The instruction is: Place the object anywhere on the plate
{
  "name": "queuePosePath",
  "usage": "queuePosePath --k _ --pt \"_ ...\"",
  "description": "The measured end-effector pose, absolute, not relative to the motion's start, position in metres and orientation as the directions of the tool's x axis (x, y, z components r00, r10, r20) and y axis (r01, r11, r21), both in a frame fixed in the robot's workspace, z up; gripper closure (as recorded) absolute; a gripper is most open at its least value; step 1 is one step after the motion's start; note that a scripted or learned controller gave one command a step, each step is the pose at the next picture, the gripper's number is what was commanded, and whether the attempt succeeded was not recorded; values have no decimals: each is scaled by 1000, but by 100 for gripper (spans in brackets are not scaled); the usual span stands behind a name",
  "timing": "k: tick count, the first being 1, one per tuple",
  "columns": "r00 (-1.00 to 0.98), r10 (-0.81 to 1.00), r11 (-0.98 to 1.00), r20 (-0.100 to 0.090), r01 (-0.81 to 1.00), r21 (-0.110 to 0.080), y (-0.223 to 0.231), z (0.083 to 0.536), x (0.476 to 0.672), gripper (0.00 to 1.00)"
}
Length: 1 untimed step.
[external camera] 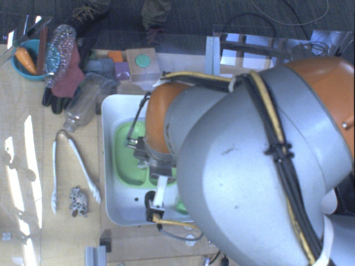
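Grey arm (249, 170) is covering most of the white bin (111, 148) and green plate (125, 159), hiding the hand's grip; white tongs (72, 165) are lying alongside.

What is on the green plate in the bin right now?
Bare green surface shows on the green plate at its left side in the white bin. The arm covers the rest, so any object there is hidden.

One bin (111, 148) is seen at centre left, with one green plate (125, 159) in it. At the lower left, one pair of tongs (72, 165) and one spotted toy (79, 201) are counted. At the upper left, one bottle (86, 101), one blue bowl (30, 60) and one black glove (55, 98) are counted.
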<state>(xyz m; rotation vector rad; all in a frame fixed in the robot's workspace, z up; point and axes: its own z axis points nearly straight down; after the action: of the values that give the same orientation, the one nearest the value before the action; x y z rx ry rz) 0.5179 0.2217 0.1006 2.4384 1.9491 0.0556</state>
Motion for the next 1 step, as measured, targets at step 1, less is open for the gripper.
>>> queuePosePath --k 1 --pt "221 975 -221 4 975 5 236 284 568 100"
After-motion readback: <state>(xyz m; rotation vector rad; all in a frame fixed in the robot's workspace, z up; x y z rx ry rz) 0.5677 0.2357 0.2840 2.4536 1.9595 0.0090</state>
